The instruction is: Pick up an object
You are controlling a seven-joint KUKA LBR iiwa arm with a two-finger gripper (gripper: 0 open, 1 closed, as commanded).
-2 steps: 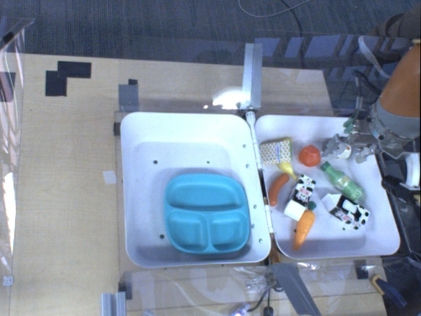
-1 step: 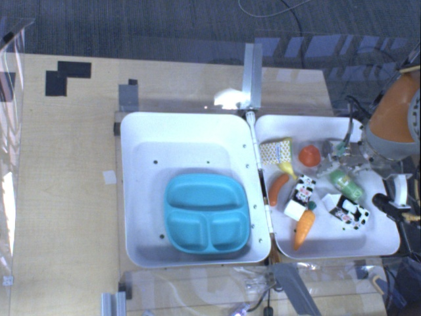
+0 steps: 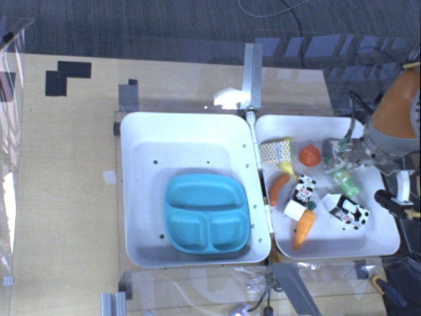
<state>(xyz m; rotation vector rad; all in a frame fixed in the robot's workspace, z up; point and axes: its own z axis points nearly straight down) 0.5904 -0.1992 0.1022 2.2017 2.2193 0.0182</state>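
The task looks barely begun: nothing has been lifted, and every candidate object lies on the floor of the right bin (image 3: 385, 242). The arm (image 3: 395, 114) reaches in from the right, its orange band above the wrist, and the end effector (image 3: 343, 151) sits low over the bin's upper right part, near a pale green item (image 3: 345, 182) that is too blurred to name. Whether it is spread wide or drawn narrow I cannot tell, since the metal parts merge with the clutter under them, and no object can be seen caught in it

The things that could be picked are crowded together in that bin. A red ball-like toy, perhaps a tomato (image 3: 310, 155), lies just left of the end effector. A yellow mesh-textured piece (image 3: 276, 151) rests near the dividing wall, with an orange-red sausage-shaped toy (image 3: 279, 188) below it. A toy carrot (image 3: 303, 226) lies toward the front, touching or nearly touching a black-and-white cow-patterned block (image 3: 303, 191) and a white piece (image 3: 295, 209) between them. A second cow-patterned item (image 3: 349, 212) lies to the right, near the front

The left bin (image 3: 141, 150) holds a blue divided plate (image 3: 207, 212) alone, well apart from the arm

In my judgement, what is left is nearly everything: settling on one object, closing on it and raising it clear of the bin. The tomato or the green item look nearest to hand
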